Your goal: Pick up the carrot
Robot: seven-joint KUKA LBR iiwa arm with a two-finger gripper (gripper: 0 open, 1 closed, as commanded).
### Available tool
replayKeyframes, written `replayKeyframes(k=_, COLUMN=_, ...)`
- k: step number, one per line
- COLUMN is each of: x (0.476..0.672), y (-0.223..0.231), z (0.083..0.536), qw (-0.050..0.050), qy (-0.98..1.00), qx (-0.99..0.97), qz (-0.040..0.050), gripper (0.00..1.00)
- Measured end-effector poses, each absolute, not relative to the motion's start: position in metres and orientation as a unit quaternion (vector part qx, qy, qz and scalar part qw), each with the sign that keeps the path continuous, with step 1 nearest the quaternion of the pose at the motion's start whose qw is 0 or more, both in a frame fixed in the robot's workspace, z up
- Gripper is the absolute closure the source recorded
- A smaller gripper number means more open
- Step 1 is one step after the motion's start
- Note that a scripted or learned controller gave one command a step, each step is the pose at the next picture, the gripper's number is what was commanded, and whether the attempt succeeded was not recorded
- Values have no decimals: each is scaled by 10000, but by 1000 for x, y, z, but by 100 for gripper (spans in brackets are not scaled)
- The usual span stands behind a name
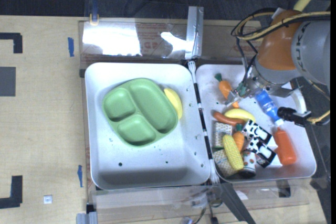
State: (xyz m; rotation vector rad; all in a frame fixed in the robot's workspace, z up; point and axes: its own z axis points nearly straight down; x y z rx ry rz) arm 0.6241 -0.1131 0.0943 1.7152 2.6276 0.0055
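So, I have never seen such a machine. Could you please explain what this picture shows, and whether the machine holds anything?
One camera looks down from above a bench. The grey and orange shape at the right is a robot arm, and its hand hangs over the right white bin. That bin holds toy food: a small carrot just beside the hand, a banana, a corn cob, a blue bottle and an orange bottle. The left white bin holds a green divided plate and a yellow piece at its edge. I cannot tell that anything is held.

High fixed camera, slanted down, both bins
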Motion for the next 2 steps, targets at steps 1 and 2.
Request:
replayKeyframes(k=1, x=663, y=-76, z=182, qw=-1, qy=8490, qx=5284, qz=-1, gripper=100)
replayKeyframes(k=2, x=653, y=-51, z=194, qw=-15, qy=9001, qx=4356, qz=-3, gripper=100)
